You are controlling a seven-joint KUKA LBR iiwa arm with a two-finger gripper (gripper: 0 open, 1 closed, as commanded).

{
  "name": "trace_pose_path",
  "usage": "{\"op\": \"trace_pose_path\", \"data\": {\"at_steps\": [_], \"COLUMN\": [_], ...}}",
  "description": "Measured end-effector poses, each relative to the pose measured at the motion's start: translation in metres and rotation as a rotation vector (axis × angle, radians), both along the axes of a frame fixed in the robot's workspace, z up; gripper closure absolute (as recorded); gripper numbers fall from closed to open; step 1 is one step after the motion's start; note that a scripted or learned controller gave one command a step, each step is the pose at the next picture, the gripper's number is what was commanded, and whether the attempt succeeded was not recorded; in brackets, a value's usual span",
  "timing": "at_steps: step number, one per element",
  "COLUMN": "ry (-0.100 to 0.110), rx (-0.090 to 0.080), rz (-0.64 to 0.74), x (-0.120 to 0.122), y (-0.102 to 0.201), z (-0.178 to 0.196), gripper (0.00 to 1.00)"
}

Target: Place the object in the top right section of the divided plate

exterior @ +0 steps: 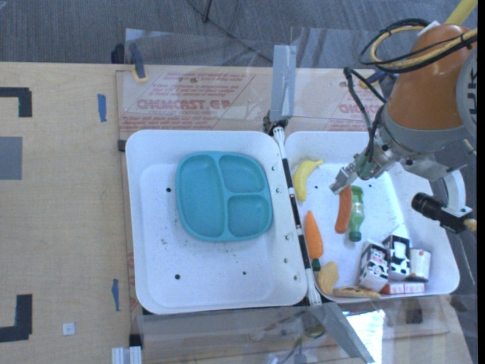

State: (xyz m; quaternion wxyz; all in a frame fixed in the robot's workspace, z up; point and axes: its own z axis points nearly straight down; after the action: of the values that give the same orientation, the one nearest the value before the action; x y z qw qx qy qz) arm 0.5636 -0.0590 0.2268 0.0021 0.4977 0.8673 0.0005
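I am in the picking step: my gripper (347, 179), state unclear, hovers above the carrot (343, 210), plate (223, 196) waiting.

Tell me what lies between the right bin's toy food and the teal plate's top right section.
The raised walls where the two bins meet run between the toy food, such as the banana, and the divided plate. Nothing sits in the plate's top right section.

The divided plate (224, 196) lies in the left bin (151, 226), while the banana (304, 177), carrots (313, 235) and cartons (394, 261) lie in the right bin (443, 271).
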Motion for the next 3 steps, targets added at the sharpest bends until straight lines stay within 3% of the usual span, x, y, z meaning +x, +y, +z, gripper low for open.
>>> {"op": "trace_pose_path", "data": {"at_steps": [1,2,3], "ry": [0.005,0.004,0.001], "rx": [0.002,0.002,0.002], "rz": [0.015,0.014,0.016], "x": [-0.01,-0.01,-0.009], "y": [0.094,0.094,0.095], "z": [-0.042,-0.042,-0.032], "gripper": [1.0,0.0,1.0]}}
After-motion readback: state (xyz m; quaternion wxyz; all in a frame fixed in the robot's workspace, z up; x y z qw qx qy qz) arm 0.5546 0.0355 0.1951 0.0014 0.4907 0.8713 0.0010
